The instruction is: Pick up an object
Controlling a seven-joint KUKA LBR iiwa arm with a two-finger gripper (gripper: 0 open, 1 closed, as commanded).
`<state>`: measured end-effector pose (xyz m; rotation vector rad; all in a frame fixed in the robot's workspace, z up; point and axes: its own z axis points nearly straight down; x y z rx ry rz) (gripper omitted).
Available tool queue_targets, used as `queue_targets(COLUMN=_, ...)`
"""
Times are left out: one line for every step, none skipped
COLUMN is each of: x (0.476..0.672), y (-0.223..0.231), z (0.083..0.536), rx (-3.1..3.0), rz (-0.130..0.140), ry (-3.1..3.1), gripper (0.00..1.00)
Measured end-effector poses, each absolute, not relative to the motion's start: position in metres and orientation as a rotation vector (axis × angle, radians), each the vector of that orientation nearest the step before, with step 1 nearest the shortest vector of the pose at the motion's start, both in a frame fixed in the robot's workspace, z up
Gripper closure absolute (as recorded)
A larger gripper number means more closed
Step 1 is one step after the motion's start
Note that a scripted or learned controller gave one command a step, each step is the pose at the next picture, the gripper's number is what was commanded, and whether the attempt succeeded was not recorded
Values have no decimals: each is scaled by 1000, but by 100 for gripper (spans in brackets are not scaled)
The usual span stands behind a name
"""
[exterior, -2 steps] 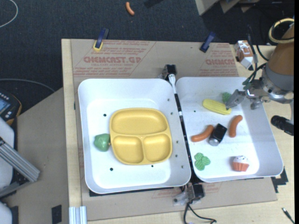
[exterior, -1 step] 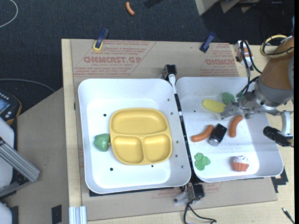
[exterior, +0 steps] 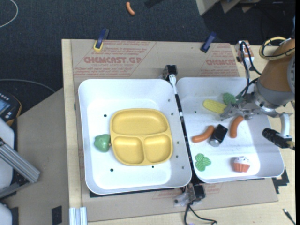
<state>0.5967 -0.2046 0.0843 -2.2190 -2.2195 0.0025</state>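
Observation:
My gripper [exterior: 239, 112] hangs low over the right bin [exterior: 262, 168], in its upper right part. Just below it lies an orange sausage [exterior: 236, 126], with its upper end at the gripper. A yellow corn cob [exterior: 214, 107] and a green leafy piece [exterior: 229, 98] lie to the gripper's left. A second orange sausage [exterior: 203, 134] touches a black and silver cylinder [exterior: 218, 135] near the bin's middle. A green leaf-shaped toy [exterior: 202, 161] and a pink cupcake [exterior: 241, 164] sit toward the front.
The left bin [exterior: 93, 168] holds a yellow divided plate [exterior: 141, 136] with a green round toy [exterior: 102, 142] at its left side. The grey arm with its orange band [exterior: 276, 71] comes in over the right bin's far right corner.

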Motion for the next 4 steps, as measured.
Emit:
queue_targets(x=598, y=-205, z=96, rx=-2222, rz=0, ry=-2222, gripper=100)
queue_targets(x=596, y=-198, z=143, rx=-2224, rz=-4, ry=-2228, gripper=100)
queue_targets(x=592, y=-206, z=198, rx=-2227, rz=-4, ry=-2227, gripper=100)
queue_targets(x=593, y=-207, z=227, rx=-2225, rz=-4, ry=-2227, gripper=100)
